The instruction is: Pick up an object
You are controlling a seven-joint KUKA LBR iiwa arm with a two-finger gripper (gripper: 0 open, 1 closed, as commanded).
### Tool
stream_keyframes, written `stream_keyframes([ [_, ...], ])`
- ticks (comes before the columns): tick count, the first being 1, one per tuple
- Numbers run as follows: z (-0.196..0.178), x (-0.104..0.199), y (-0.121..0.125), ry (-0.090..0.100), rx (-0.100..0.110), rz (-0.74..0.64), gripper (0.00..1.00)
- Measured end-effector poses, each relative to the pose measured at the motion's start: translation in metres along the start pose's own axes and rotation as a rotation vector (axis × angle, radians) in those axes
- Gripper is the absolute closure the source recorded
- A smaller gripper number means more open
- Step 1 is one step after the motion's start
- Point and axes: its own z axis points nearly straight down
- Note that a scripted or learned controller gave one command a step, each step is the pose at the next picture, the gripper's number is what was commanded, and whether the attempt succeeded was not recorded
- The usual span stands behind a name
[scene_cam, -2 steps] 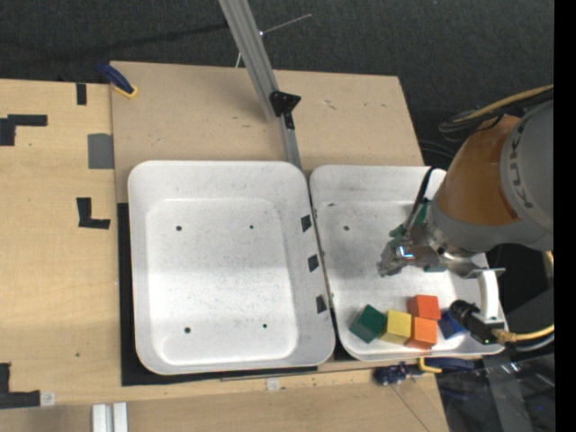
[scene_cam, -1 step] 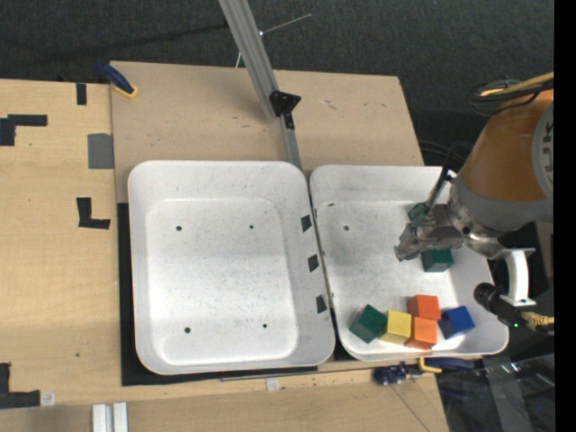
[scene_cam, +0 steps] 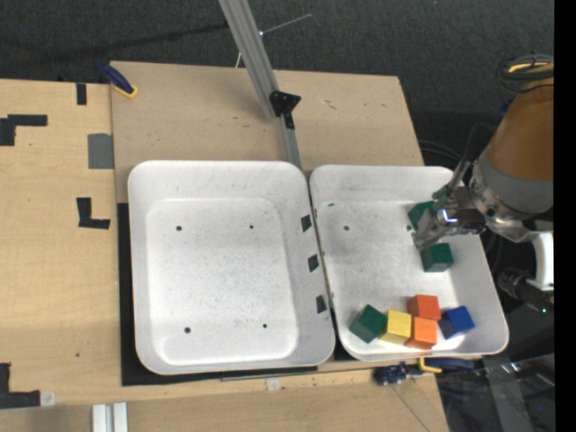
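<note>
My gripper [scene_cam: 435,223] reaches in from the right and hangs over the right part of the right bin [scene_cam: 342,187]. A dark green block [scene_cam: 419,214] shows right against its left side; whether it is held is unclear. A second green block [scene_cam: 438,257] lies on the bin floor just below the gripper. Along the bin's front edge sits a cluster: a green block [scene_cam: 367,322], a yellow block [scene_cam: 397,324], two orange blocks [scene_cam: 425,307] [scene_cam: 422,332] and a blue block [scene_cam: 457,320].
The left bin [scene_cam: 144,187] adjoins the right one along a shared middle rim. A slanted metal pole [scene_cam: 256,52] crosses the wooden bench behind the bins. A blue clamp [scene_cam: 400,373] sits at the bench's front edge.
</note>
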Motion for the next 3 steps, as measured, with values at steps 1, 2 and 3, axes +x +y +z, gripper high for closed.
stream_keyframes([
  [1,-0.021,0.0,0.001,0.001,0.003,0.0,1.0],
  [2,-0.018,0.047,0.012,0.002,0.005,-0.004,1.0],
  [3,-0.013,0.094,0.024,0.002,0.006,-0.005,1.0],
])
